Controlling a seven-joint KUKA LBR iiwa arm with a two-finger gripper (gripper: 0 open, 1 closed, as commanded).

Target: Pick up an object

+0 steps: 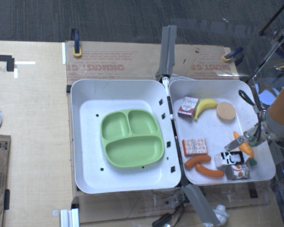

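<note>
Green divided plate point(132, 138), yellow banana point(204, 107), two white bins point(83, 141)

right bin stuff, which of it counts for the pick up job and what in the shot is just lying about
For the job:
gripper, low in the right bin
carrot by its tip
banana
round biscuit
two small boxes
two sausages
carton

Just lying about:
green divided plate in the left bin
clamps on the cardboard

free: right bin point(206, 86) middle | blocked: front corner, carrot point(244, 146), carton point(237, 172)
</note>
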